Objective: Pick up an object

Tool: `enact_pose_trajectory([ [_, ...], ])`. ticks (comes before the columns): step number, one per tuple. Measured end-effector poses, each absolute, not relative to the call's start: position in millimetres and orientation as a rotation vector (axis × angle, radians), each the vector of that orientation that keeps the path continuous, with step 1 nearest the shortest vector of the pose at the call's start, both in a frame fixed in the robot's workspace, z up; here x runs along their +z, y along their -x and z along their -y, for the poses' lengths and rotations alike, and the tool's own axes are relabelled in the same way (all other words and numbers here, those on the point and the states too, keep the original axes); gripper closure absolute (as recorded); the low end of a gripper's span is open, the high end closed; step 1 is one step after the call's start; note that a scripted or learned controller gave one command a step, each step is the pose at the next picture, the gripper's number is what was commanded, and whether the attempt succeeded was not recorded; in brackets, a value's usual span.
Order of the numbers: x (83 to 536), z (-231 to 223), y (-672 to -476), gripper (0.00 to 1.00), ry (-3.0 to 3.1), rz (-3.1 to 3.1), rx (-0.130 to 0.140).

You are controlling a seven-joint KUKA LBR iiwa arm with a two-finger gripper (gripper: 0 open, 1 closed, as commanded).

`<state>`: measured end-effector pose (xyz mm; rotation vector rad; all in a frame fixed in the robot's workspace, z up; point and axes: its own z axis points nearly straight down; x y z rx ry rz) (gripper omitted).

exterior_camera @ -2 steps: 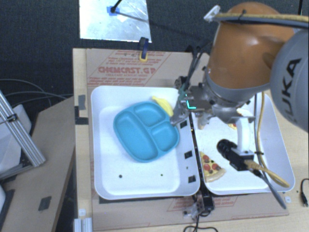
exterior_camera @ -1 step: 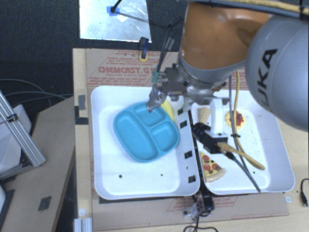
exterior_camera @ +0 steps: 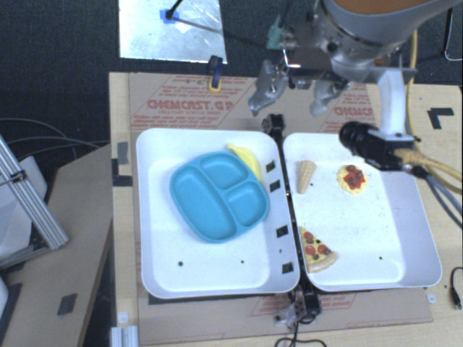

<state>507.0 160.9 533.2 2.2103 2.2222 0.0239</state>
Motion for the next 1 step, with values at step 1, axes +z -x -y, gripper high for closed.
enact_pose_trajectory([
  [1, 438.8, -238.6, -484.5, 0.00, -2.213, -2.235, -0.007],
])
